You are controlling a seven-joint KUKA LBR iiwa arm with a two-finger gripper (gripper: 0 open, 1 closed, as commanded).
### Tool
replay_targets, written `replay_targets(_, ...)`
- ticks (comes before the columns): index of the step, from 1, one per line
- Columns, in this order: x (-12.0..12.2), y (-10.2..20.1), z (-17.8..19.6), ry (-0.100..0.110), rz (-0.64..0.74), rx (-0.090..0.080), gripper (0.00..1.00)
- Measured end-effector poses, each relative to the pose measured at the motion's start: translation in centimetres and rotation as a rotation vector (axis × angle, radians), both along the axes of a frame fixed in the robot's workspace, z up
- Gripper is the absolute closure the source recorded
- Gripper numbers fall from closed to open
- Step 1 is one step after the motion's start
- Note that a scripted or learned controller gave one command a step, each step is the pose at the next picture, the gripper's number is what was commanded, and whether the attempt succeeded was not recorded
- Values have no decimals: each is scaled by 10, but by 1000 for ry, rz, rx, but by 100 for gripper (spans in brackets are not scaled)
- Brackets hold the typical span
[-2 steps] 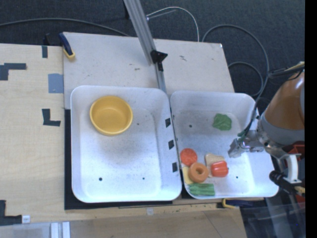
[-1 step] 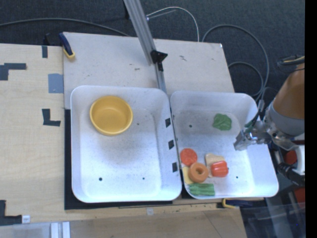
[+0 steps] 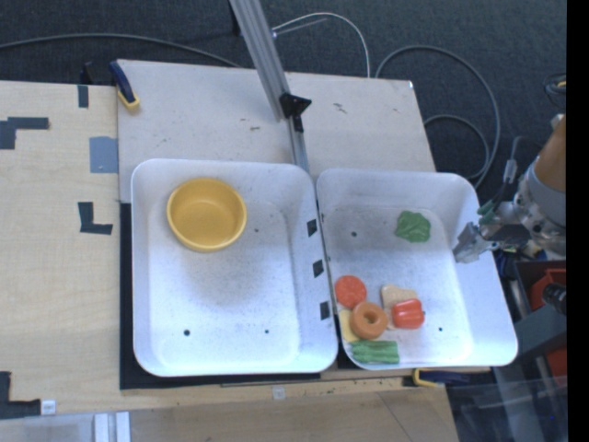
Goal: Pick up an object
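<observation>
Two white bins sit side by side on the bench. The left bin [image 3: 156, 339] has a yellow bowl [image 3: 206, 213] in its far left corner, and the rest of its floor is speckled with grey marks. The right bin [image 3: 479, 339] holds all the small toys. A green lumpy toy [image 3: 413, 226] lies alone toward the far side of this bin, well apart from the others. The rest huddle in the near left corner of the right bin: a red round toy [image 3: 350, 290], an orange ring [image 3: 369, 320] just beside it, a red toy [image 3: 408, 314] next to the ring, and a pale tan piece [image 3: 398, 295] touching the red toy. A green flat toy [image 3: 375, 351] lies at the near edge of that pile. A bit of yellow peeks out under the ring, mostly hidden, so it is hard to say what it is. The gripper [image 3: 467, 244] hangs at the right rim of the right bin, near the green lumpy toy but not touching it. It is small and blurry here, and nothing can be seen between its tips; I cannot tell how it is set. The arm behind it is cut off at the picture's right side. A grey pole [image 3: 262, 40] slants over the bench past the bins.
</observation>
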State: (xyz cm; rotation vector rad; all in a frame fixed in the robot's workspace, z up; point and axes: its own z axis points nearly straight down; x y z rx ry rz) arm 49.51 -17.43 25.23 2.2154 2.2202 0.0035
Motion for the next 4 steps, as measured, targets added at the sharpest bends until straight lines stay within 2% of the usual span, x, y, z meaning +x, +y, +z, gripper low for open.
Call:
replay_targets(1, 18, 41, -8, 6, 3, 3, 100)
replay_targets(2, 34, 95, -1, 6, 6, 4, 100)
replay_targets(4, 67, 194, -28, 8, 4, 3, 100)
